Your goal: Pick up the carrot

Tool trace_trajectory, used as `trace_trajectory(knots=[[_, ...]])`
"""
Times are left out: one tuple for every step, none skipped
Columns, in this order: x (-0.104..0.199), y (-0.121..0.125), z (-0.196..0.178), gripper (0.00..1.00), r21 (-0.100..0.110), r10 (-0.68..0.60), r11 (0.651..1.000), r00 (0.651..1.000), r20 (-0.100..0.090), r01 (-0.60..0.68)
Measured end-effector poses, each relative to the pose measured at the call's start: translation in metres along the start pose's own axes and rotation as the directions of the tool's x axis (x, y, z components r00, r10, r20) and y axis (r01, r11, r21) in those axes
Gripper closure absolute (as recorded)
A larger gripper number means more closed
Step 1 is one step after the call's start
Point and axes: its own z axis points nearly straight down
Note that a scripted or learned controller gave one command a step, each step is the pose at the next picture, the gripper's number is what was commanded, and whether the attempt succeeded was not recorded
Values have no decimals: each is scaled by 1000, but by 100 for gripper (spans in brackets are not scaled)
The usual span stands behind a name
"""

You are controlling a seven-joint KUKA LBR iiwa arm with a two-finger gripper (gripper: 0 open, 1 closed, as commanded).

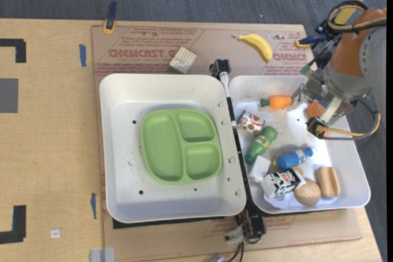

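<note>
On the table (pixel 49 132), left bin (pixel 116 132) holding a green divided plate (pixel 182 145), right bin (pixel 359 181) (crowded with toy food), carrot (pixel 280 102) lying near its far wall, end effector (pixel 314 98) just right of the carrot, whether clenched or released impossible to tell.

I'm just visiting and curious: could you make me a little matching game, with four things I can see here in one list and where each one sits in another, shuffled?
Things:
1. green divided plastic plate
2. yellow toy banana
3. small orange carrot with a green tip
4. tan sausage-shaped bread roll

Places:
A. on the brown cardboard sheet, outside the bins
B. far end of the right-hand white bin
C. in the left-hand white bin
D. near corner of the right-hand white bin

Pairs: 1-C, 2-A, 3-B, 4-D.
</note>
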Motion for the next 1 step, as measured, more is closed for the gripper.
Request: trace_trajectory(knots=[[1,1,-11,100,-4,-3,1000,1000,0,3]])
